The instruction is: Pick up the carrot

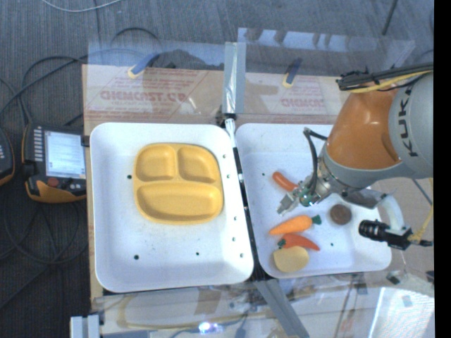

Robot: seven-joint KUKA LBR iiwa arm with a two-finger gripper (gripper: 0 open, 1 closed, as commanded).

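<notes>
Carrot (pixel 290 225), tapered, smooth orange

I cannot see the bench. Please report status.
Gripper above right bin, holds nothing. Carrot lies just below it. Second carrot touches it.

grey carpet floor (pixel 63 55) all round, thin cables (pixel 106 2) looping across it at top. bench top (pixel 162 94) is brown cardboard with faded red print under clear plastic sheeting, blue tape tabs (pixel 139 67) near the back edge. handheld pendant (pixel 55 162) with lit screen and orange trim lies on the floor at left. light even, glare on the plastic.
</notes>
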